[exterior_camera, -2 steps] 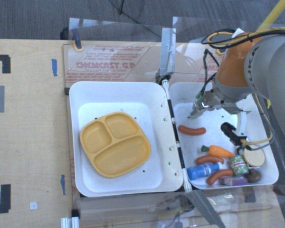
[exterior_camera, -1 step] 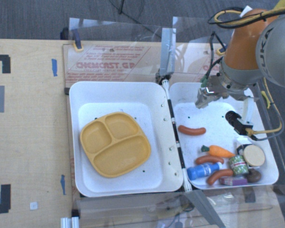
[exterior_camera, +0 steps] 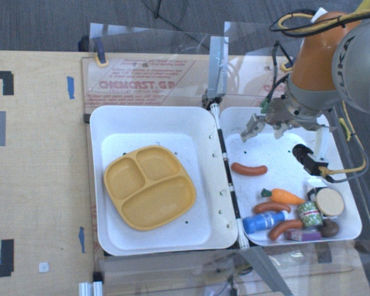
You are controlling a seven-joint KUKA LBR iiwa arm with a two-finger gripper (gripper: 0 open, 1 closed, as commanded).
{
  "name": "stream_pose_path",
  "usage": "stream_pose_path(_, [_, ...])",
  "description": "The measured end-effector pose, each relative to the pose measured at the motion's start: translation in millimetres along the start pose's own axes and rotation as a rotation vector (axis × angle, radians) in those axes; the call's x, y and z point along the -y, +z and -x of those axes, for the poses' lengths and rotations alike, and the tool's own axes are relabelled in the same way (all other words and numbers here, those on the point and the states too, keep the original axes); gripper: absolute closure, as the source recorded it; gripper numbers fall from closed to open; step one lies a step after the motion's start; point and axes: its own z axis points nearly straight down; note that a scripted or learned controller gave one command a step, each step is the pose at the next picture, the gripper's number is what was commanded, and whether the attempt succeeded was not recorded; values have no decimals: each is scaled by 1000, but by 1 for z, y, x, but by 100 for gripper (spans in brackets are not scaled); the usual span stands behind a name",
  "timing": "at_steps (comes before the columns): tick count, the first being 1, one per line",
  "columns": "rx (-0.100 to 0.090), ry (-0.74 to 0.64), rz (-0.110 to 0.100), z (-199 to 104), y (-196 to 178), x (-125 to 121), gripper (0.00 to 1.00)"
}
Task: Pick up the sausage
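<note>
Camera view: sausage point(exterior_camera: 249, 169) lying loose on the right bin's point(exterior_camera: 351, 227) floor, apart from the clutter at its near corner, so reachable from above; tool point(exterior_camera: 259, 127) spread open and holding nothing, hovering just behind it.

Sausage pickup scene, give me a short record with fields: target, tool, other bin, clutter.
target: sausage lying alone on the right bin floor, nothing touching it
tool: tool above the right bin's far part, apart from the sausage
other bin: left bin holds a yellow divided plate
clutter: carrot, blue bottle, two more sausages at the near right corner
</note>
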Motion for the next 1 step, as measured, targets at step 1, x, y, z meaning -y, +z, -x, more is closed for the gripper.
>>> stream_pose_path(1, [2,-93,17,32,82,42,0])
